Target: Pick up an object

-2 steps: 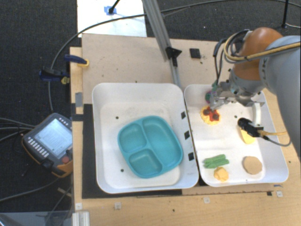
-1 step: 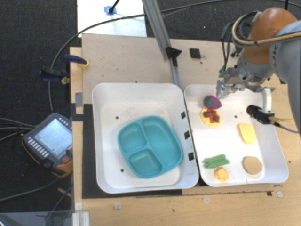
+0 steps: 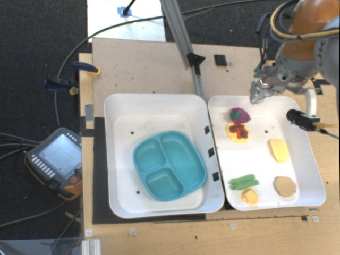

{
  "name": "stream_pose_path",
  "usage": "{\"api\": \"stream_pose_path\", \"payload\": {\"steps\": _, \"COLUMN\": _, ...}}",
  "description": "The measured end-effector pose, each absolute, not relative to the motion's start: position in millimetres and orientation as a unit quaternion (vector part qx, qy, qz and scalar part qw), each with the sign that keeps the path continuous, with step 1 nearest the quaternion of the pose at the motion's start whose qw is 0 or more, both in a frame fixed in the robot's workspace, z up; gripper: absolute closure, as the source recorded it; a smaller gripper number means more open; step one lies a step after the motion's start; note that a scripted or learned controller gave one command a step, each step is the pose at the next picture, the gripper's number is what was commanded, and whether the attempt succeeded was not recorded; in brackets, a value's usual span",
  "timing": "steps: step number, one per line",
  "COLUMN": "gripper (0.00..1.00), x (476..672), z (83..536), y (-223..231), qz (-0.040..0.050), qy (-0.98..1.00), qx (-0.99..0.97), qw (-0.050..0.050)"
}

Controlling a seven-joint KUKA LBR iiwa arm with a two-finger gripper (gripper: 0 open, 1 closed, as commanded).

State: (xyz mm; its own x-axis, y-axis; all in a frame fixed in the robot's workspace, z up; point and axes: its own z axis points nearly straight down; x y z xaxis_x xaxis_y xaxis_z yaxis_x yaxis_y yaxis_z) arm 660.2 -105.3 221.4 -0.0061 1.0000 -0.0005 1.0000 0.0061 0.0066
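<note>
My gripper [image 3: 258,94] hangs over the far edge of the right bin [image 3: 313,166], above and to the right of a purple toy [image 3: 239,114]. Nothing shows between its fingers. Just below the purple toy lies a yellow and red piece [image 3: 237,132]. A pale yellow wedge [image 3: 278,150] rests toward the bin's right side. At the near end lie a green bean-like toy [image 3: 243,182], a small yellow lump [image 3: 249,196] and a tan round biscuit [image 3: 285,186].
The left bin [image 3: 119,137] holds a teal divided plate [image 3: 169,164]. A black cylindrical part [image 3: 299,119] sticks over the right bin's right rim. A grey pole [image 3: 180,31] slants across the far bench. A teach pendant [image 3: 56,161] lies at the left.
</note>
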Motion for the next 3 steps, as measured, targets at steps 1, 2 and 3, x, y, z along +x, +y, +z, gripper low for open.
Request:
{"api": "stream_pose_path", "payload": {"steps": 1, "gripper": 1.00, "x": 648.1, "z": 215.1, "y": -59.6, "qz": 0.0007, "qy": 0.710, "qx": 0.704, "qw": 0.000}}
{"api": "stream_pose_path", "payload": {"steps": 2, "gripper": 1.00, "x": 628.2, "z": 224.7, "y": -1.3, "qz": 0.0012, "qy": 0.711, "qx": 0.703, "qw": -0.001}}
{"api": "stream_pose_path", "payload": {"steps": 3, "gripper": 1.00, "x": 602.8, "z": 233.8, "y": 51.8, "qz": 0.0010, "qy": 0.711, "qx": 0.703, "qw": -0.001}}
